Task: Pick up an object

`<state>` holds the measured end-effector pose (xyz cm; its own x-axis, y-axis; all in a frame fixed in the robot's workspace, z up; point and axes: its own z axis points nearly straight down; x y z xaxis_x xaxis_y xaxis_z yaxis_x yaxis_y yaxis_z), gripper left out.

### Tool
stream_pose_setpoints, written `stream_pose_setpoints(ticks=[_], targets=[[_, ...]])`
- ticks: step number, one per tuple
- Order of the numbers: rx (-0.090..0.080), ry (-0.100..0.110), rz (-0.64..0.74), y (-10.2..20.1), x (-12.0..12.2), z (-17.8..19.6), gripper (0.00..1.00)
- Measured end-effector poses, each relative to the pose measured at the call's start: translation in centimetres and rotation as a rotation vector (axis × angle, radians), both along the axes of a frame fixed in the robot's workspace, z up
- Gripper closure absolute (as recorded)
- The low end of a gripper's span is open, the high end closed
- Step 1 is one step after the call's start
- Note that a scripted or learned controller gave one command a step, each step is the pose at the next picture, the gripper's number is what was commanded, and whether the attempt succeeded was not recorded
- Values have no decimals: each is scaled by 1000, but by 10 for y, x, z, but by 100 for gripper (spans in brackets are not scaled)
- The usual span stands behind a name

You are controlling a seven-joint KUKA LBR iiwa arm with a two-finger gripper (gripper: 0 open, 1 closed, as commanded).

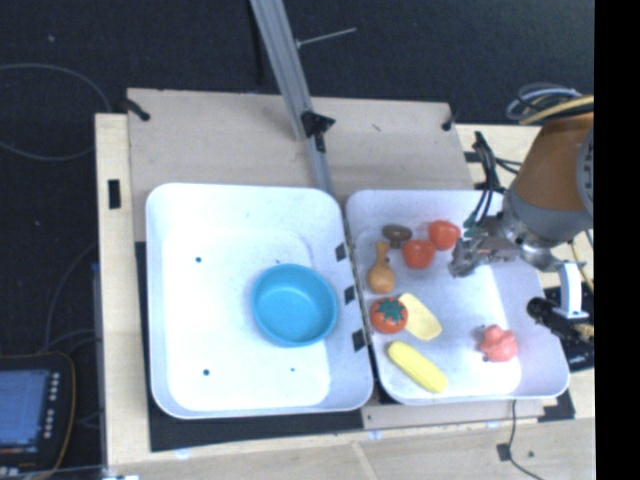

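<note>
The right bin (520,383) holds several toy foods: a brown mushroom (396,234), two red pieces (443,234) (418,254), a tan pear-like piece (381,274), a red tomato with a green top (389,315), a pale yellow piece (422,321), a yellow banana (417,366) and a pink piece (497,343). My gripper (465,260) hangs low over the bin's upper right part, just right of the two red pieces. I see nothing between its fingers.
The left bin (180,228) holds a blue bowl (293,304). A grey metal pole (285,58) slants up from between the bins. The arm (555,183) comes in over the right bin's right edge. A small screen (28,408) sits at lower left.
</note>
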<state>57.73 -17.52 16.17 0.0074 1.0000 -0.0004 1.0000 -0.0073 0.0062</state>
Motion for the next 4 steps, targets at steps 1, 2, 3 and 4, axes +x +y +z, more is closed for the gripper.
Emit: stream_pose_setpoints(ticks=[1,2,3,4], targets=[[0,-1,9,-1,2,49,100],[3,7,16,49,6,44,100],[4,2,18,108,7,60,100],[5,9,17,157,1,66,100]])
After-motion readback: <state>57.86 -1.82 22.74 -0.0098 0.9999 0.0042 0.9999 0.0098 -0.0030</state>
